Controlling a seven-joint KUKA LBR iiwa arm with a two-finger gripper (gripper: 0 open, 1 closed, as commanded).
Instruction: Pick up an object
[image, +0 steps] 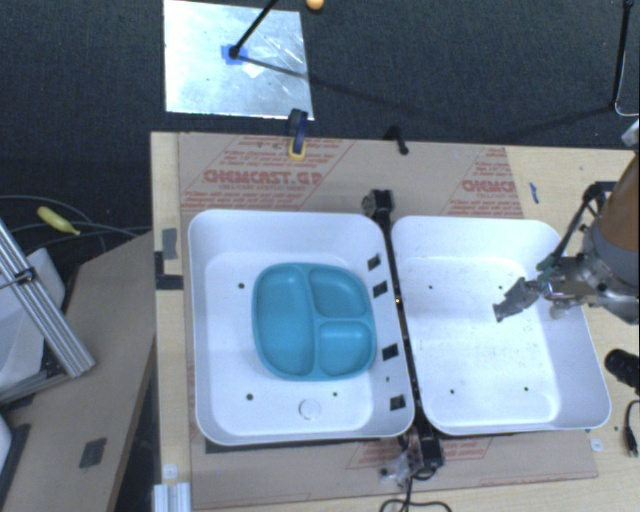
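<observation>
The bench (250, 160) bears two bins, left bin (215, 300) and right bin (480, 400). A blue plate (312, 320) lies flat mid-left bin — likely the pick target. The gripper (512, 303) hangs over the right bin, well apart from it — holding nothing; its spread I cannot tell.

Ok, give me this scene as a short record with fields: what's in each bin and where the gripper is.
left bin: holds a blue divided plate, lying flat near the middle
right bin: the gripper hangs above it
gripper: over the right bin's right half, nothing seen between its fingers
plate sections: three
</observation>
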